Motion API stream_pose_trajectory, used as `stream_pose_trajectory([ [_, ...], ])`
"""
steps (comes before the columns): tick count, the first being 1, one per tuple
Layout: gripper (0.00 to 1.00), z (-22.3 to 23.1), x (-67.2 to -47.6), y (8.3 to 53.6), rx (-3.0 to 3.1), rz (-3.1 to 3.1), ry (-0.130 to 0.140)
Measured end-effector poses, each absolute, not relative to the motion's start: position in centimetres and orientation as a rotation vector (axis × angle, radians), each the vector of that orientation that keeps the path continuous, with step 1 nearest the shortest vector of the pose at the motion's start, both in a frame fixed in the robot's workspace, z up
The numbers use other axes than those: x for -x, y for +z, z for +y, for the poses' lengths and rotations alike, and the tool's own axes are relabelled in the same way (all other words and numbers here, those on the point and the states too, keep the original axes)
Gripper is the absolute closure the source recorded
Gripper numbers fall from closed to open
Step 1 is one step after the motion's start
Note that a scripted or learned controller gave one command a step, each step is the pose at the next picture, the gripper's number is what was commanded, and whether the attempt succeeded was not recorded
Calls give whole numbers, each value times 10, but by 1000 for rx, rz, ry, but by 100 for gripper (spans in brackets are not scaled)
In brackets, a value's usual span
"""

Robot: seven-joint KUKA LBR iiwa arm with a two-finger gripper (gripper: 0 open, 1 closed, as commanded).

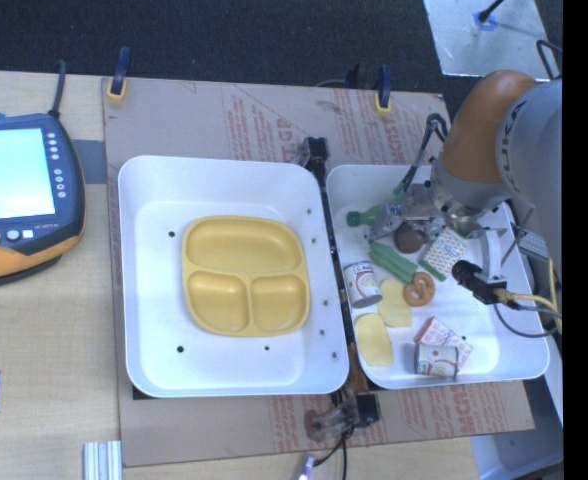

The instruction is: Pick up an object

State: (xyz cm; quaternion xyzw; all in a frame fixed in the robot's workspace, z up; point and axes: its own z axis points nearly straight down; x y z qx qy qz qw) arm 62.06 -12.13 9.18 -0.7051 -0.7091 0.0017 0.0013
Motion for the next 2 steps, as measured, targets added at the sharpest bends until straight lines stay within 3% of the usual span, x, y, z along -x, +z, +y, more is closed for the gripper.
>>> stream_pose_trajectory([
  [1, 0, -157, -652, 89, 2204, -2205, 20],
  [2, 0, -141, -625, 92, 2216, -2224, 5],
])
